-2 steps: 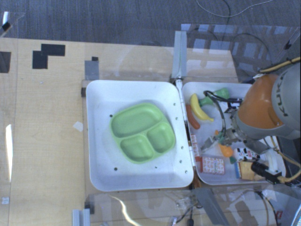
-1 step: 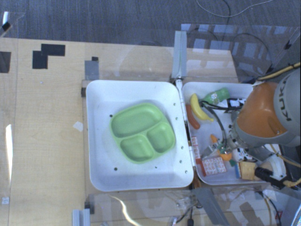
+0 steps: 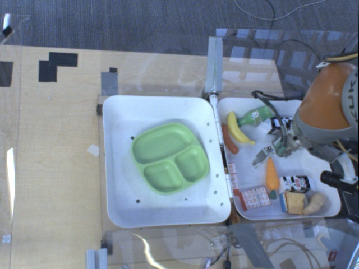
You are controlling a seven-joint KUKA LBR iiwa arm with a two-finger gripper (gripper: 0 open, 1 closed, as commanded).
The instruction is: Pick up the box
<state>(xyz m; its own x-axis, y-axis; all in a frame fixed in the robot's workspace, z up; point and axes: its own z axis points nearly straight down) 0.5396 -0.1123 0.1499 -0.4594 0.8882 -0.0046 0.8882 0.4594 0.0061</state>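
Observation:
The box (image 3: 255,198), flat with a red and white pattern, lies at the front left of the right bin (image 3: 334,210). A small black and white carton (image 3: 295,182) lies to its right. My gripper (image 3: 270,152) hangs over the middle of the right bin, just behind the tip of an orange carrot (image 3: 272,175) and well behind the box. It is open, and bare bin floor shows between its fingers. It touches neither the box nor the carton.
The right bin also holds a banana (image 3: 238,129), a green bottle (image 3: 255,116), a red sausage (image 3: 229,140), a yellow cracker block (image 3: 293,202) and a bread roll (image 3: 315,202). A green divided plate (image 3: 170,157) lies in the left bin (image 3: 118,167).

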